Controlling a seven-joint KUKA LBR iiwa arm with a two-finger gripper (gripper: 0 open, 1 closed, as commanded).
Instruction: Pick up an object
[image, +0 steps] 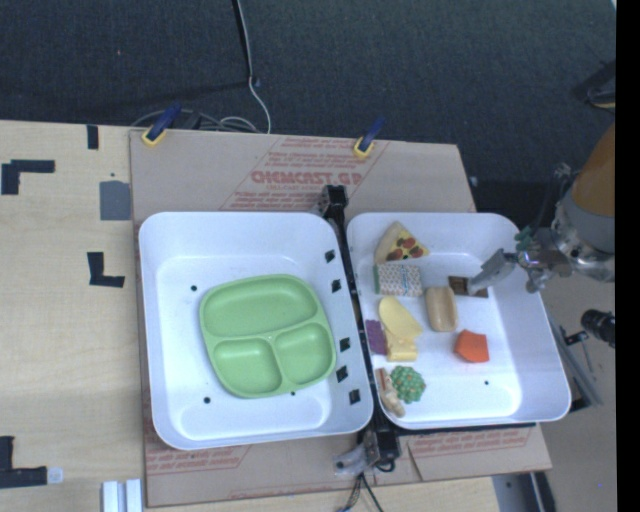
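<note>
The right bin (520, 390) holds several toy foods: a pizza slice (400, 243), a speckled block (399, 279), a tan bread piece (440, 307), an orange chunk (472, 346), a yellow piece (398, 326), a purple piece (375, 336), a green broccoli (407, 381) and a small striped item (388, 394). My gripper (481, 277) reaches in from the right edge, low over the bin's upper right part. Its tip is beside a small dark brown piece (458, 285), just above and right of the tan bread. Nothing is visibly held.
The left bin (170, 250) carries a green divided plate (268, 335). A black divider (345, 300) runs between the bins. Both stand on a cardboard sheet (290, 175) held by clamps at the back. Arm hardware (585, 215) sits past the right bin's rim.
</note>
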